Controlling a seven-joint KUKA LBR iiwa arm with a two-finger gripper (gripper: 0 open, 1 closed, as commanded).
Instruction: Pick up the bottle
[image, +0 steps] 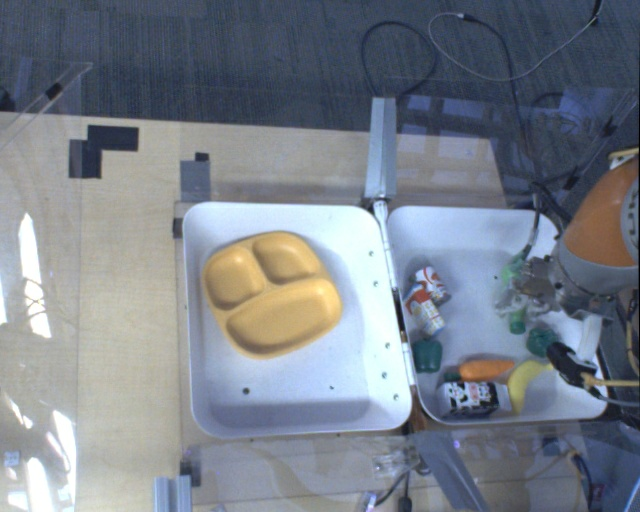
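A small green see-through bottle (516, 318) lies in the right bin (470, 235), near its right side. Its upper part is hidden under my gripper (524, 290), which hangs right above it at the end of the grey arm with the orange band (605, 225). I cannot tell whether the gripper touches the bottle.
The right bin also holds a red-and-white can (427, 297), a dark green piece (427, 355), a black-and-white can (470, 398), a carrot (487, 369), a banana (525, 378) and a green lump (541, 343). A yellow divided plate (272, 293) lies in the left bin (300, 400).
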